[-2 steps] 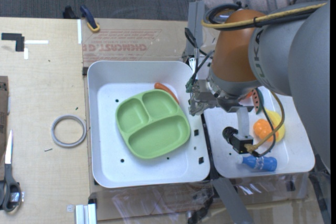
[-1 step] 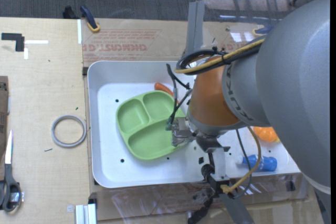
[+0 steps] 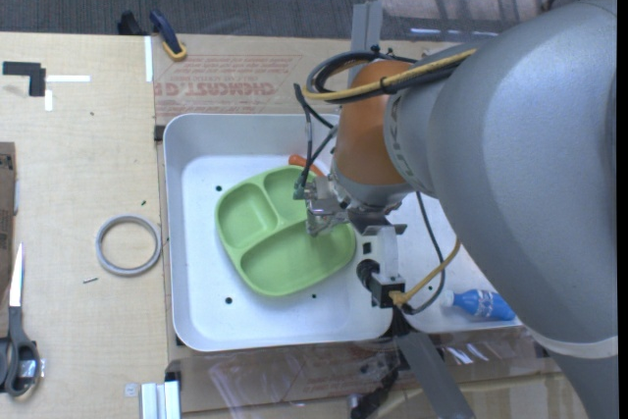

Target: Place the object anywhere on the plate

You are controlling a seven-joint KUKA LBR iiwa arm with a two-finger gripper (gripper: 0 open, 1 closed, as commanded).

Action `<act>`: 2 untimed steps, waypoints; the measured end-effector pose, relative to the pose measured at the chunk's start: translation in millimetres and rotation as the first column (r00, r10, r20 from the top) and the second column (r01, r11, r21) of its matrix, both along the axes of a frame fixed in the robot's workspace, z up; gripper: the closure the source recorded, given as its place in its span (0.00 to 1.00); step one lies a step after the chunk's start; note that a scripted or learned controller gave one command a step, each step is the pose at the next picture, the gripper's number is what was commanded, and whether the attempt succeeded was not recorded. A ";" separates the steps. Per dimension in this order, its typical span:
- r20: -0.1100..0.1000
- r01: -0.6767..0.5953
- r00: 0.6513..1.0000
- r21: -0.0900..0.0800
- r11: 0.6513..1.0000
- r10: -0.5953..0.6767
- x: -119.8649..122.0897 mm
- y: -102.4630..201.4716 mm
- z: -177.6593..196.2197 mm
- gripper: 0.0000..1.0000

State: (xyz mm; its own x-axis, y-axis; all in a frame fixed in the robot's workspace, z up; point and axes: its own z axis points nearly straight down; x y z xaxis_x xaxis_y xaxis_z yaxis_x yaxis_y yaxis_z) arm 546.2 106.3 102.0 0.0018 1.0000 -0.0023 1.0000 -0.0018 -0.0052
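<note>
A light green divided plate (image 3: pixel 280 240) lies tilted in the left white bin (image 3: pixel 196 211). My gripper (image 3: pixel 317 214) hangs low over the plate's right rim, near the divider between its compartments. The wrist and its orange band hide most of the gripper from above. A small orange object (image 3: pixel 295 161) peeks out just beyond the plate's far edge, beside the gripper and partly hidden by the cables. A blue and white object (image 3: pixel 483 305) lies in the right bin, half covered by the arm.
The grey arm covers most of the right bin. On the bench to the left lie a grey tape ring (image 3: pixel 128 243) and scissors (image 3: pixel 18 353). A blue-handled clamp (image 3: pixel 169 36) sits at the back by the cardboard sheet (image 3: pixel 235 83).
</note>
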 end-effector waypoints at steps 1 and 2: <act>0.001 0.002 1.000 0.000 1.000 -0.002 -66.0 -32.5 88.6 1.00; 0.002 0.002 1.000 0.000 1.000 -0.002 -16.4 -49.7 88.3 1.00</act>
